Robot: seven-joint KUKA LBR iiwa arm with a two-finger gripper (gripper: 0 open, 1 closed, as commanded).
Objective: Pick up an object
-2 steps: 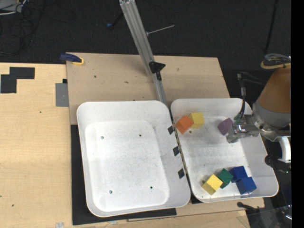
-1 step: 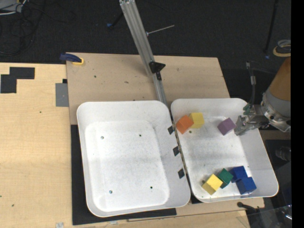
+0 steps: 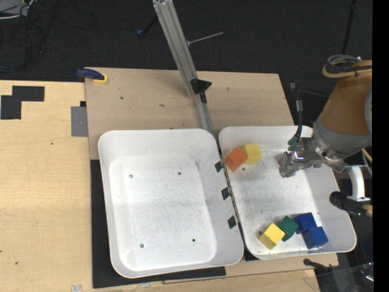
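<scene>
In the right bin [image 3: 267, 187] an orange block [image 3: 236, 158] and a yellow block [image 3: 253, 153] lie side by side near the back left. At the front of that bin sit a yellow block [image 3: 271, 235], a green block [image 3: 288, 227] and two blue blocks [image 3: 310, 230], clustered together. My gripper [image 3: 290, 165] hangs over the bin's right part, to the right of the orange and yellow pair and apart from every block. Nothing shows between its fingers.
The left bin [image 3: 164, 199] lies beside the right one. A slanted metal rail [image 3: 179, 47] runs from the back down to the gap between the bins. Light wooden bench [image 3: 42, 181] extends to the left.
</scene>
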